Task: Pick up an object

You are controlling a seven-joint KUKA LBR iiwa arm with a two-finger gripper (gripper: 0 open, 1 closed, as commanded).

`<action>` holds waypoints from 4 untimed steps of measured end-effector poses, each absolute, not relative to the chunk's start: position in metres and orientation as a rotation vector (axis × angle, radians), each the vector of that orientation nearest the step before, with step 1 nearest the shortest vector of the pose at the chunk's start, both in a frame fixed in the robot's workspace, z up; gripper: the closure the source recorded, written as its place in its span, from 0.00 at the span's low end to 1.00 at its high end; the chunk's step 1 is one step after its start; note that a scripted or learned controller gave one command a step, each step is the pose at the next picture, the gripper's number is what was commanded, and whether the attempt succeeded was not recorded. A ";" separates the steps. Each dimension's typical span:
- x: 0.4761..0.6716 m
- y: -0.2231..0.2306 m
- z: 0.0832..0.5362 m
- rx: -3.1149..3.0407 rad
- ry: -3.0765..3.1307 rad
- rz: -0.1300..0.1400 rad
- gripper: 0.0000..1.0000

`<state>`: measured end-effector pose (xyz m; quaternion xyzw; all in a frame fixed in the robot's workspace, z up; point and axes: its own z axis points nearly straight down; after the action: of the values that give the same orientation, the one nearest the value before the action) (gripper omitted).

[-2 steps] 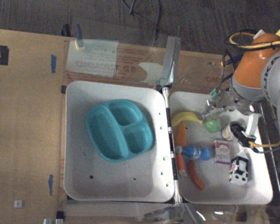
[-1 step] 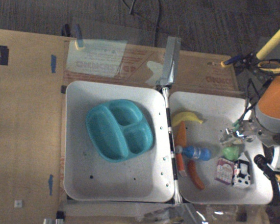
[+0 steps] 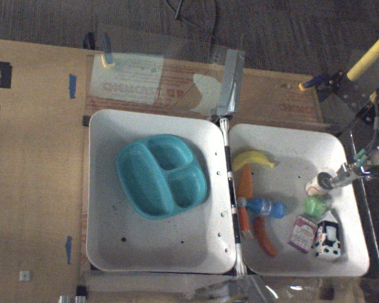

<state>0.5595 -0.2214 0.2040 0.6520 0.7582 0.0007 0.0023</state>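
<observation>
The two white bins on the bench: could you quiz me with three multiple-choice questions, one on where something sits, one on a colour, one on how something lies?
1. Where is the teal divided plastic plate?
A. left white bin
B. right white bin
C. on the bench outside the bins

2. What colour is the small round ball in the right bin?
A. red
B. green
C. black

3. How does the blue plastic bottle rest?
A. upright
B. on its side
C. on the plate

Answers: 1 A, the plate sits wholly inside the left bin. 2 B, the ball is bright green, beside the black-and-white cow-patterned carton. 3 B, the bottle lies lengthwise on the bin floor below the yellow banana.
</observation>
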 end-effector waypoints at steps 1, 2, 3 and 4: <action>0.556 -0.216 0.294 2.018 2.402 0.002 1.00; 0.518 -0.127 0.280 2.050 2.380 0.000 1.00; 0.518 -0.057 0.242 2.299 2.146 -0.002 1.00; 0.539 -0.136 0.247 2.295 2.140 0.000 1.00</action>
<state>0.5391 -0.1364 0.2465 0.7314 0.6819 0.0001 0.0017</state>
